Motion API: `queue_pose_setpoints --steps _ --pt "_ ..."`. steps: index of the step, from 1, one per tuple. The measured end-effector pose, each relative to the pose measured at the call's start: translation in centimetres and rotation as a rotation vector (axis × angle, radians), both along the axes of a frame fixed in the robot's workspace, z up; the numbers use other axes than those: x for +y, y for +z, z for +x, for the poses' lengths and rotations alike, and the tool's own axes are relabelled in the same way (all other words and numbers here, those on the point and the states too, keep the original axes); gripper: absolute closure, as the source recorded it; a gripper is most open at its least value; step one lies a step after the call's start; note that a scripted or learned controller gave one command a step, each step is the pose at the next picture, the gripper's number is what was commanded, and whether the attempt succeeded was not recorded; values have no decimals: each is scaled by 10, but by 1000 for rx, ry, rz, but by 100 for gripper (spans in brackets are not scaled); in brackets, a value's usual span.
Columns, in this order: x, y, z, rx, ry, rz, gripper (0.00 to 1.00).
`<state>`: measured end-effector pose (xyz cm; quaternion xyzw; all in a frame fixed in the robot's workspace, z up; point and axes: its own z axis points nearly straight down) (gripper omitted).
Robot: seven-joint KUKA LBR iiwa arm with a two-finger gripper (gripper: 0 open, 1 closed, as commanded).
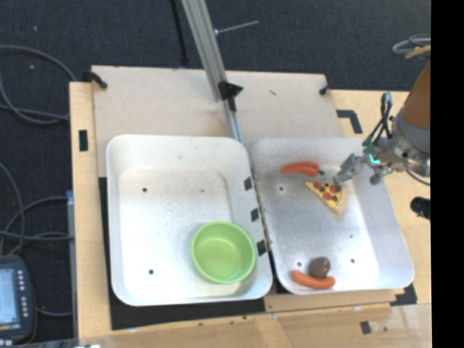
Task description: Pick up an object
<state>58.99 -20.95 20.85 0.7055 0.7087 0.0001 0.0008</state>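
In the right bin (377,245) a toy pizza slice (328,194) lies near the back, with an orange-red sausage (300,169) just left of it. A brown lump (320,267) and a second orange sausage (313,281) rest at the bin's front edge. My gripper (361,174) hangs over the bin's back right part, just right of the pizza slice. It is open, with one finger (347,171) close to the slice's upper corner and nothing between the fingers.
A green bowl (223,251) sits at the front right of the left bin (145,194). A slanted metal rail (210,46) runs down to the gap between the bins. Cables lie on the floor at the left.
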Motion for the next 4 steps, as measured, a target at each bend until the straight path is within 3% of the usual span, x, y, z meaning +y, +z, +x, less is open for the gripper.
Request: queue_pose_setpoints --steps 2,3,4 --pt "0 -99 7 5 -1 -1 0" --pt "-1 -108 7 2 -3 -3 0" --pt "-2 -96 8 -2 -2 -3 100"
